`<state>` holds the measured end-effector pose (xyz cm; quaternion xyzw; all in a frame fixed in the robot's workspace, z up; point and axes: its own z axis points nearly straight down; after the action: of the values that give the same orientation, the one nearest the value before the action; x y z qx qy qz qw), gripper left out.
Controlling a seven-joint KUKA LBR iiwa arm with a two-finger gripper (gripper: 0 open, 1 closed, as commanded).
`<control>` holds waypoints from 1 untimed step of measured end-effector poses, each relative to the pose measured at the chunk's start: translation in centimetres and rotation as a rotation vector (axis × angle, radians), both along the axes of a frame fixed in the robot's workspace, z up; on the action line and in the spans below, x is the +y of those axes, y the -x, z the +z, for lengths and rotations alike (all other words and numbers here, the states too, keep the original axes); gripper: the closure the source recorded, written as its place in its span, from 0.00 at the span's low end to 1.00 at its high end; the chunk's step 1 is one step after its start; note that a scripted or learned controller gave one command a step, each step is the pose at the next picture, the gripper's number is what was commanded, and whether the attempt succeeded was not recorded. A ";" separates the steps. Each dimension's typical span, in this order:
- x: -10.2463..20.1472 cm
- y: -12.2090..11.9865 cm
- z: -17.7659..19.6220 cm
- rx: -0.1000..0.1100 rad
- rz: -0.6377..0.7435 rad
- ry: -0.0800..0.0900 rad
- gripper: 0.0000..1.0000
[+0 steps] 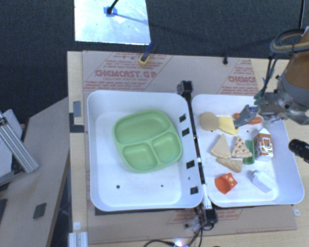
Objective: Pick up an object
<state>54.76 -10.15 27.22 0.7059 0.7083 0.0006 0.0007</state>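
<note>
Gripper (245, 115) over the right bin's (293, 189) far side
An orange carrot-like piece (253, 120) lies touching its tip; whether the grip is closed, I cannot tell.

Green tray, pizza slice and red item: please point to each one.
Green tray (147, 139): camera view, middle ridge.
Pizza slice (241, 148): camera view, its topping face.
Red item (226, 183): camera view, its top.

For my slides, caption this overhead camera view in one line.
Arm's end effector poised over toy food in the right bin; green divided tray sits in the left bin.
</note>
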 end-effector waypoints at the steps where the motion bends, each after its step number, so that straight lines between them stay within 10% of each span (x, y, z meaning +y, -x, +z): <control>1: -0.9 0.0 -5.8 0.005 -0.003 -0.001 0.00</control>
<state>54.80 -11.04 21.46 0.7069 0.7073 -0.0011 -0.0013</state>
